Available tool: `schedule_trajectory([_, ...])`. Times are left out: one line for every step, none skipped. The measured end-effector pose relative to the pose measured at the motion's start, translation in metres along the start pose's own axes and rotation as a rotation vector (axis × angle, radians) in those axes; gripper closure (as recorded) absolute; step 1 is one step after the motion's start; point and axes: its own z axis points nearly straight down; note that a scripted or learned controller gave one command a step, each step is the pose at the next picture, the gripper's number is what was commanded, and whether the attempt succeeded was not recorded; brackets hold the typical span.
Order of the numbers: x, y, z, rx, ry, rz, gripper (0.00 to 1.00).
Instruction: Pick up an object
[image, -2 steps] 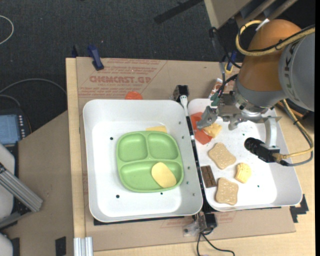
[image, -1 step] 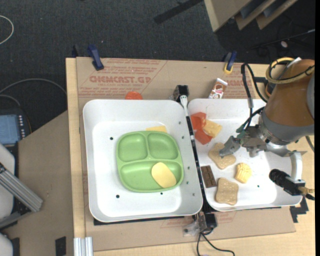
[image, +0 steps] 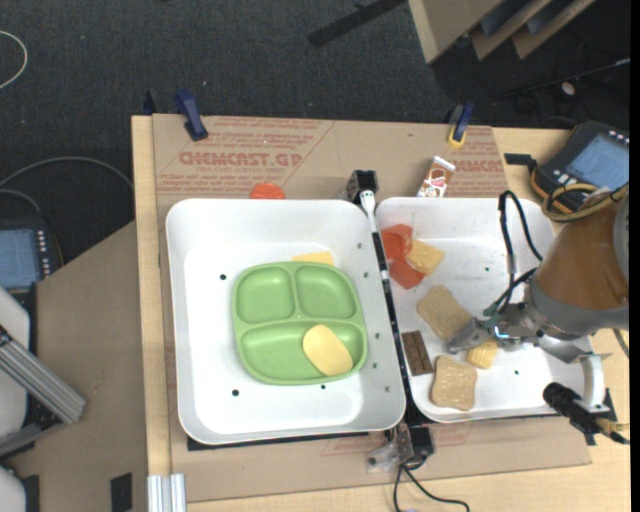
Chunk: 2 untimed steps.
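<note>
Two shallow white bins side by side on a brown bench. Left bin (image: 200, 330), filling centre-left of the frame: a green divided plate (image: 285, 325) with a pale yellow oval piece (image: 327, 350) lying in its lower compartment, toward the right; a yellow wedge (image: 313, 258) peeking out just behind the plate's upper edge. Right bin (image: 520, 395), right of centre: a red piece (image: 399, 258) near its upper left corner, a yellow chunk (image: 425, 257) touching that red piece on the right, a tan slice (image: 441, 310) lower down, another tan slice (image: 454, 384) near the bottom edge, a dark brown bar (image: 416, 352) against the left wall. Gripper (image: 484, 345) low in the right bin, just right of the upper tan slice, a small yellow piece (image: 483, 355) right at its tip. Open or closed: cannot tell from this slant.
</note>
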Motion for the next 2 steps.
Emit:
schedule_trajectory([0.003, 0.003, -0.015, -0.009, -0.002, -0.005, 1.00])
schedule_trajectory([0.116, 0.041, -0.111, -0.018, 0.001, -0.019, 1.00])
